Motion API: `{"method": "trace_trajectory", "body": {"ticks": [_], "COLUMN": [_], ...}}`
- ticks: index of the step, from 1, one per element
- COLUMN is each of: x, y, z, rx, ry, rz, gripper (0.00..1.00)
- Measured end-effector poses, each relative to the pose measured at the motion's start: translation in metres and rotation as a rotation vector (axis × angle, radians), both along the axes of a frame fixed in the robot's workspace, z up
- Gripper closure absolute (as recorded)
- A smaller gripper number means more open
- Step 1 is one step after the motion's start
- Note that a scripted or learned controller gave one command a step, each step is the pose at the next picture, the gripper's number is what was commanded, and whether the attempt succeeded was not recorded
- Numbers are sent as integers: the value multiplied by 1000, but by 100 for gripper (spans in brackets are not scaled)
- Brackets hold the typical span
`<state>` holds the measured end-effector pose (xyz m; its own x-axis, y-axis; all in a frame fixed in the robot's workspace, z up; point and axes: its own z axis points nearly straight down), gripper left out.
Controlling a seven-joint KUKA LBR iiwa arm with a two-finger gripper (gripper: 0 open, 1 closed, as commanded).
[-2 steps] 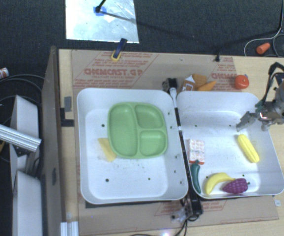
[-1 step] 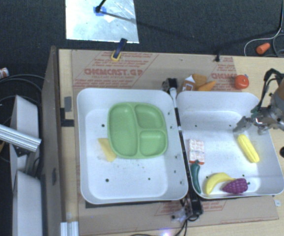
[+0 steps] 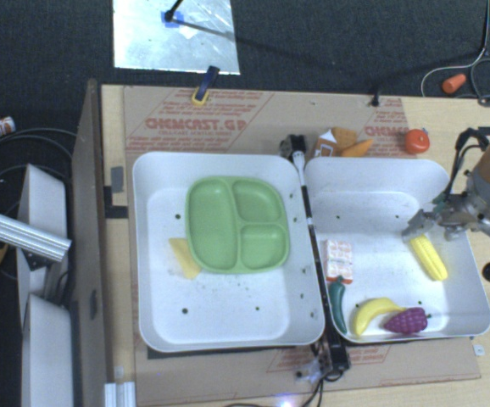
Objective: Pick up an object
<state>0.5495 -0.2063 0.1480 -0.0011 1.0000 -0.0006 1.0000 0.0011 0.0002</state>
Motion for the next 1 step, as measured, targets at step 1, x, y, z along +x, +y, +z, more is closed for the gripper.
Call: {"method": "trace_trajectory", "body": {"ticks": [1], "x": [21], "y": [0], "z": [10], "rx": [-1], "ry": [-4], "rz": [4], "gripper": [0]}}
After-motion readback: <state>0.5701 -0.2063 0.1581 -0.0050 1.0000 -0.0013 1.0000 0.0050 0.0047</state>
